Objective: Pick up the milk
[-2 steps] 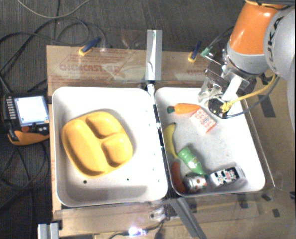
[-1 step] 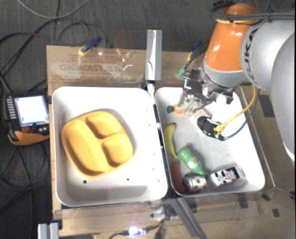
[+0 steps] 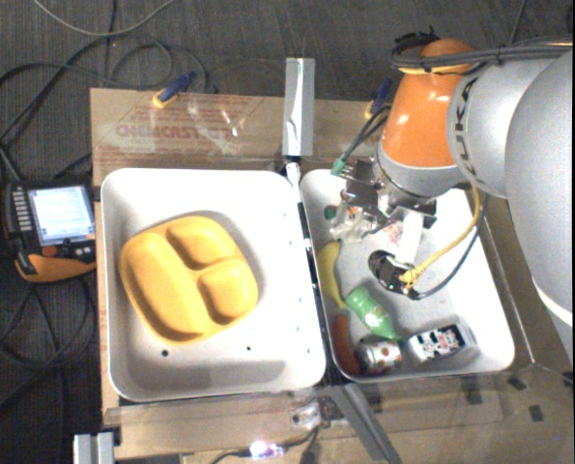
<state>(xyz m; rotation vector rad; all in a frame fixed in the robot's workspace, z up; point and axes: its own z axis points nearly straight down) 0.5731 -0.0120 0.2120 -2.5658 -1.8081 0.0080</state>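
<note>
My gripper [image 3: 362,217] hangs low over the far part of the right bin [image 3: 495,303], under the orange wrist band. A white carton with red print [image 3: 411,232], apparently the milk, peeks out from beneath the wrist, just right of the gripper. Most of it is hidden by the arm. I cannot see whether the gripper touches the carton.
In the right bin lie a yellow banana [image 3: 327,271] along the left wall, a green bottle [image 3: 369,311], a can [image 3: 379,354] and a small dark-and-white box [image 3: 440,341] at the near edge. The left bin [image 3: 132,187] holds a yellow divided plate [image 3: 190,276].
</note>
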